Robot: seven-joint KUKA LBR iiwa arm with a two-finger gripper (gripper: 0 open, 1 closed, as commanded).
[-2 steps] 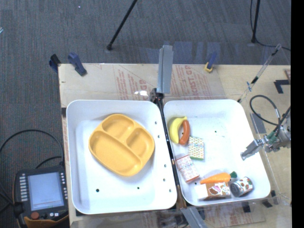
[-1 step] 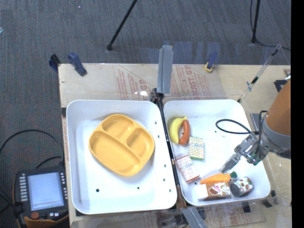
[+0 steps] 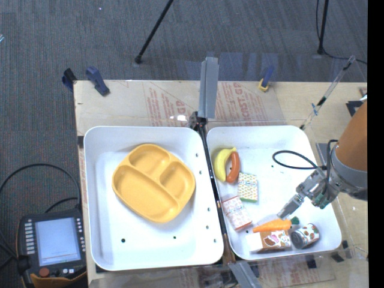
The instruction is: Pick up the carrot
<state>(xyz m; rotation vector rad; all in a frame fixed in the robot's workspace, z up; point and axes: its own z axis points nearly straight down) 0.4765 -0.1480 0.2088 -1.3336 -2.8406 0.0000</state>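
Slim orange carrot (image 3: 273,225) lies lower right of frame, touching the printed snack box (image 3: 275,240). Gripper (image 3: 290,207) hovers just above; jaw state indiscernible. You should descend centred, clear of the small tin can (image 3: 306,235).

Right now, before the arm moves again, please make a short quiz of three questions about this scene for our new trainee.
1. True or false: the carrot lies in the left bin.
2. Which item touches the banana? A) hot dog B) small can C) yellow plate
3. Fill in: the hand hovers just ____ the carrot in the view.

Key: 1. False, it lies in the right bin. 2. A. 3. above.
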